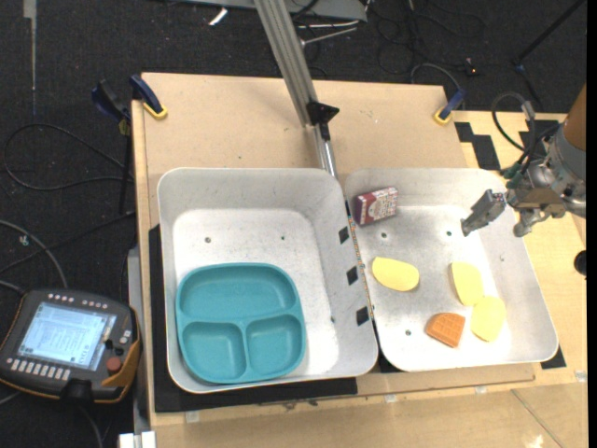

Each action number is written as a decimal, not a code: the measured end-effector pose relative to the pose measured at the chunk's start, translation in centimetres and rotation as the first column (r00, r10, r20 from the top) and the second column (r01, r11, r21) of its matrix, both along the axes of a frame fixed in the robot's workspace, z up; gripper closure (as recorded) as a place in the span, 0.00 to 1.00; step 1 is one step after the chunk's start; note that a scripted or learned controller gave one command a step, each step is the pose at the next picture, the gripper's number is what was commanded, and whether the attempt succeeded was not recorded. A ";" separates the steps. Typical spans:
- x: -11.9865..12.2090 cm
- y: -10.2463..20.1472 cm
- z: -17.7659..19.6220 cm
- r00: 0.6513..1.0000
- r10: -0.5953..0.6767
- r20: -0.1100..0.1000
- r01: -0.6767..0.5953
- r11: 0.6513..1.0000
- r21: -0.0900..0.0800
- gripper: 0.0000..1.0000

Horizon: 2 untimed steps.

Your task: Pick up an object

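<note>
- The hand (504,211) hovers over the right bin's (410,348) upper right part; its two fingers stand apart, released, with nothing between them
- The nearest candidates lie below it, toward the near edge: a yellow oblong piece (465,282) with its long axis running up and down the view, touching a second yellow piece (488,318); an orange wedge (447,329) sits just beside those
- A yellow oval (395,274) lies to the lower left; a small maroon carton (375,205) lies well to the left, its printing too small to read
- A teal divided tray (241,322) fills the left bin (187,194) on the worktop (233,124)
</note>
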State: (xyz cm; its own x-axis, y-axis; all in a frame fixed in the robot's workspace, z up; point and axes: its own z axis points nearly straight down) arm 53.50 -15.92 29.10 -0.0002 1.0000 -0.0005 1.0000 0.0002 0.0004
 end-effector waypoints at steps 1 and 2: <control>-3.9 7.9 -10.0 1.000 0.007 -0.011 -0.007 1.000 0.005 0.00; -3.6 7.5 -8.6 1.000 0.000 0.001 0.000 1.000 0.000 1.00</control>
State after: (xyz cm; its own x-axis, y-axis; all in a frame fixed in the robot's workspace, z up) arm 49.93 -8.46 20.47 -0.0004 1.0000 -0.0006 1.0000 0.0004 0.0009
